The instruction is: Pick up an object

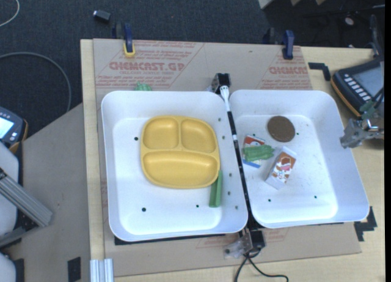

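The right bin [324,204] holds a brown round disc [281,128], a small card with a green piece on it [255,152], and a white packet with a red picture [281,168]. In the left bin [122,207] a yellow divided plate [179,151] lies with a green stick [215,191] at its lower right edge. My gripper [355,134] shows as a small grey shape over the right rim of the right bin, well away from all the objects, with nothing seen in it.
A black rod [232,129] runs along the seam between the bins. Clamps [127,47] [288,44] hold the cardboard base at the back. A handheld pendant [360,86] sits at the far right. Cables lie at the front edge.
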You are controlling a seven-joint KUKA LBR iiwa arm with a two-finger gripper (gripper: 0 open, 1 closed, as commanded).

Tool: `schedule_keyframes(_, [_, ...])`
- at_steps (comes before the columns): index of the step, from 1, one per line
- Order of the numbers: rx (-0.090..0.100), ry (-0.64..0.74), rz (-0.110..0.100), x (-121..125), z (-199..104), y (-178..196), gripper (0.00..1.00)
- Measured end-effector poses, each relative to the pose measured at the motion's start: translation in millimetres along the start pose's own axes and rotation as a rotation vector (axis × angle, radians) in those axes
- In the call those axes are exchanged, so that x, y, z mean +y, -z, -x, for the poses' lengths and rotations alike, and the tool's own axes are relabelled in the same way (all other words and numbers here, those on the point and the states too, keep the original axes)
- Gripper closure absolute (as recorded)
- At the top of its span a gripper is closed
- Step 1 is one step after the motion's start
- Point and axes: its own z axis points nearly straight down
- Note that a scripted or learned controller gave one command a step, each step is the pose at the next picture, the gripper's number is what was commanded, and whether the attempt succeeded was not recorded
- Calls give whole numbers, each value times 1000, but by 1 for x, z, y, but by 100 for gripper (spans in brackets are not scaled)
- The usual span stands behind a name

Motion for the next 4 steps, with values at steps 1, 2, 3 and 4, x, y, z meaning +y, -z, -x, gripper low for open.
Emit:
schedule_keyframes(1, [-1,-2,0,-5,44,-25,100])
schedule_keyframes(2, [1,1,-1,-4,-20,-83,100])
schedule_keyframes(3, [0,9,9,-3,-139,-27,100])
schedule_keyframes(4, [-1,1,7,-4,-221,27,100])
